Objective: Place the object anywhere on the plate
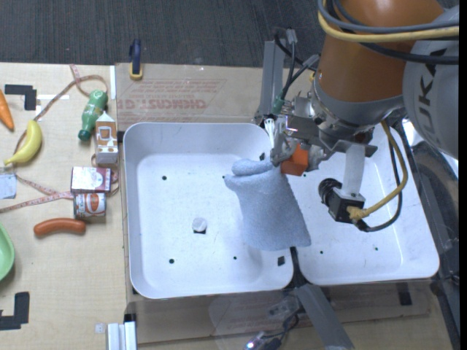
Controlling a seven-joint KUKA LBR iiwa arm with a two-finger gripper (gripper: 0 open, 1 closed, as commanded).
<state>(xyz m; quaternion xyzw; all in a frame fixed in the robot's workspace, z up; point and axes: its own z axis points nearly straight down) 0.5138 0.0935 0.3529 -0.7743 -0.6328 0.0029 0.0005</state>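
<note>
Here the fingers (276, 154) pinch a grey cloth (266, 206) draped over the left bin (146, 268) (one small white disc (199, 225) inside), right bin (408, 261) alongside.

Green dish (4, 252) cut by the left edge; pincer (281, 152) tips buried behind grey cloth (268, 208).

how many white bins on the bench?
2. Left white bin holds a small white disc; right white bin sits under the arm. A grey cloth hanging from the gripper covers their shared edge.
</note>
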